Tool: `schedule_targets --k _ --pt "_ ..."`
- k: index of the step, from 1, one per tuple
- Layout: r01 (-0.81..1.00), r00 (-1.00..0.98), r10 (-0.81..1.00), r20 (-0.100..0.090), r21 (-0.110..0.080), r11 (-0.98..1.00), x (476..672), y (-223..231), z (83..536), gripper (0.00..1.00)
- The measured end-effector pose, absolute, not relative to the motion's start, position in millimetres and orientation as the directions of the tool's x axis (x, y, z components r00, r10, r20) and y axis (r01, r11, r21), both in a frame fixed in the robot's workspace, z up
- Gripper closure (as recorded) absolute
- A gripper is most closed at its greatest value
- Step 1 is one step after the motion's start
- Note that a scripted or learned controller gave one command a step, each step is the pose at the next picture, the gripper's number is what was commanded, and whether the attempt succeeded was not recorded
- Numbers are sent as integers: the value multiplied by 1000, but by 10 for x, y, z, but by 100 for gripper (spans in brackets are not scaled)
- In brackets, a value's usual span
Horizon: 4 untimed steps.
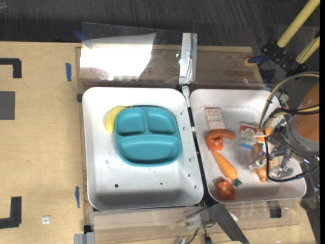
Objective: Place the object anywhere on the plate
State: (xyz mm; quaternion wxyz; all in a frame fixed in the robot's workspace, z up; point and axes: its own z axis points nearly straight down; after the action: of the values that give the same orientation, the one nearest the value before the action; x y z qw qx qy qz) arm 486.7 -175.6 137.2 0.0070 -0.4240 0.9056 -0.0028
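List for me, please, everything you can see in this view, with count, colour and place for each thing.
bins: 2, white, side by side on the bench, left bin, right bin
plate: 1, teal, three compartments, in the left bin
yellow item: 1, yellow, partly under the plate's left edge, kind unclear
carton: 1, white and red, upper part of the right bin
orange piece: 1, orange-red, below the carton
carrot: 1, orange, middle of the right bin
tomato: 1, red, near front edge of the right bin
small packet: 1, white, red and blue, beside the gripper
gripper: 1, metal with cables, low over the right bin's right side
arm: 1, orange band, from the right
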Motion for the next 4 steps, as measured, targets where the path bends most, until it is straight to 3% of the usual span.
schedule_targets --k 2,3,4 --pt "-769 -638 -770 -22 -25 638 4932 -1715 1591 100" --pt "-987 -160 -987 -3 -4 160 4819 -2233 1404 100" --pt "-987 -161 -987 -6 -12 161 4849 -2212 1522 100"
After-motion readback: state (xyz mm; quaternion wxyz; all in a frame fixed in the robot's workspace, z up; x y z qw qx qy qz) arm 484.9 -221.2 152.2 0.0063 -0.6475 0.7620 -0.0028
